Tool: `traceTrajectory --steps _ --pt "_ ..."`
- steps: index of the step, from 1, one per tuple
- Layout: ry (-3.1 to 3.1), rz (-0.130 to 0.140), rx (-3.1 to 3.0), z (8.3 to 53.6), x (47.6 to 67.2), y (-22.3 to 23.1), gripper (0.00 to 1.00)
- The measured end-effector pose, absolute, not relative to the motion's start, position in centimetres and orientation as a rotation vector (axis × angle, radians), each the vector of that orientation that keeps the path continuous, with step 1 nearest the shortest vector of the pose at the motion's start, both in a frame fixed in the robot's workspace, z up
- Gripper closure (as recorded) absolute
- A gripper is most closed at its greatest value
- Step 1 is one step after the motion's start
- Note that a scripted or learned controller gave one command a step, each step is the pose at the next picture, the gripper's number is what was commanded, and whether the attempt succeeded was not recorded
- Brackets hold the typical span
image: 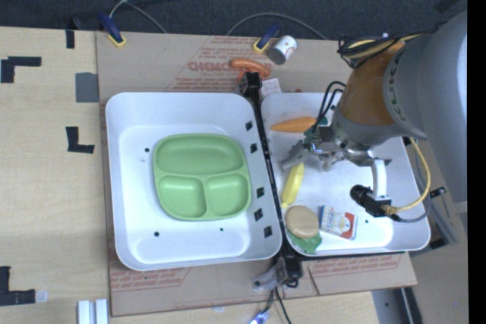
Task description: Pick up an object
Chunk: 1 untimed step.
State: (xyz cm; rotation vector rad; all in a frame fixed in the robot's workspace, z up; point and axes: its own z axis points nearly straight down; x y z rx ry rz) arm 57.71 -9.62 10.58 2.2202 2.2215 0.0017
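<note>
My gripper (307,152) hangs over the upper middle of the right bin (402,239), below the arm's orange band. A grey finger (294,156) sticks out to the left, just above the yellow banana-shaped toy (292,184). An orange carrot-shaped toy (294,124) lies right behind the gripper. Near the bin's front sit a tan round toy on a green piece (302,224) and a small white card with red print (336,221). Nothing is visibly caught between the fingers.
The left bin (129,125) holds a green divided plate (202,175). Black clips run along the wall between the two bins. An orange-handled tool (249,65), blue-yellow clamps and a small roll lie on the cardboard behind the bins. A black cable plug (368,199) hangs by the wrist.
</note>
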Motion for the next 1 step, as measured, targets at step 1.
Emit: traceTrajectory --steps 1 --pt "2.225 -0.002 2.223 11.37 57.58 -9.56 1.00"
